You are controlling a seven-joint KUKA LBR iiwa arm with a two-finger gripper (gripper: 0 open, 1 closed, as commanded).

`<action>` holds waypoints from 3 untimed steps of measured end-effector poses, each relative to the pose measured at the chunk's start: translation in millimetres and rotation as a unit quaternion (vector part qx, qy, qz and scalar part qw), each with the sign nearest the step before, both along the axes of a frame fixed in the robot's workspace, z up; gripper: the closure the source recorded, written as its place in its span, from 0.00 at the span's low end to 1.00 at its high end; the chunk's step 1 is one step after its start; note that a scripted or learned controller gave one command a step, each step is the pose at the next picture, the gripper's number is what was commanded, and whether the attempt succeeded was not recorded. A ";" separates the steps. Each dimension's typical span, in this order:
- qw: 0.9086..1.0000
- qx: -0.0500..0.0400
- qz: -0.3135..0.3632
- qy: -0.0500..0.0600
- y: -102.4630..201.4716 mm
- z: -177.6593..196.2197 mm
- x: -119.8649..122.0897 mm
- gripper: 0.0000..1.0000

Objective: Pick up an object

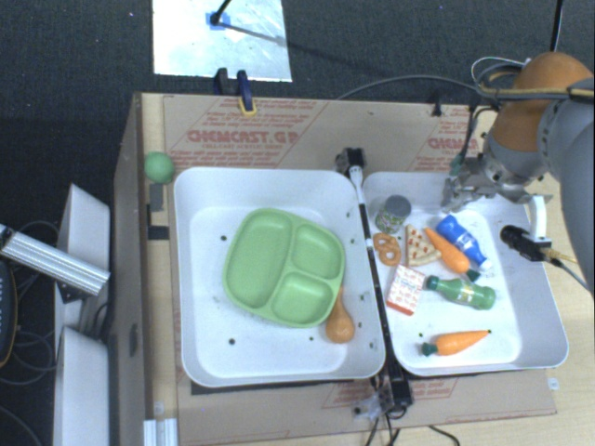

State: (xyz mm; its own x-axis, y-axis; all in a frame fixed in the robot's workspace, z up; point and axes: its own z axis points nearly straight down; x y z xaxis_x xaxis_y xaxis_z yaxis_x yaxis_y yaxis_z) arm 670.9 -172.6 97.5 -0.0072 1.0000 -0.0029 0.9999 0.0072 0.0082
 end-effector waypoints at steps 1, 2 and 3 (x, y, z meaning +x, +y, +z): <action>1.000 0.000 0.000 0.000 0.1 -0.2 -0.1 0.00; 1.000 0.001 -0.003 0.003 -14.1 -12.4 -10.0 0.00; 1.000 0.000 -0.002 0.001 -14.2 -0.8 -8.6 1.00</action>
State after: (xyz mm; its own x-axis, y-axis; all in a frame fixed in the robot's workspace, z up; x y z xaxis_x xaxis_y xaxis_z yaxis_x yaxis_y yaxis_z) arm 662.3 -186.8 96.8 -0.0038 1.0000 -0.0023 1.0000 0.0038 0.0065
